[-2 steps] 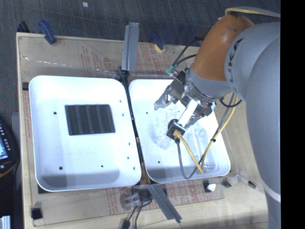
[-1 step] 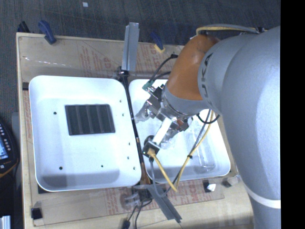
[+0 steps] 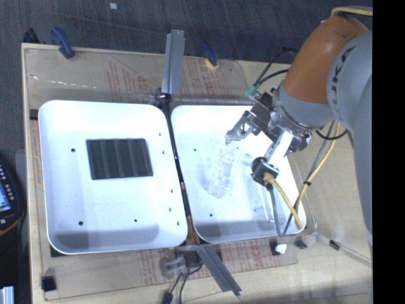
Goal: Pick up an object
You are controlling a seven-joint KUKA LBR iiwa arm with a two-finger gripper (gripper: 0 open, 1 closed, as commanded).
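A clear, glassy object (image 3: 219, 173) lies in the right bin (image 3: 202, 227), near its middle, hard to make out against the white floor. My gripper (image 3: 235, 133) hangs over the upper part of this bin, just above and right of the clear object's far end. Nothing shows in the gripper. A dark grey ribbed rectangular slab (image 3: 119, 158) lies flat in the left bin (image 3: 63, 233), in its upper middle.
A second faint clear shape (image 3: 266, 206) lies near the right bin's right wall. A metal bar (image 3: 172, 62) runs up from between the bins. Blue clamps (image 3: 62, 43) hold the bench's far edge. My arm covers the right bin's upper right corner.
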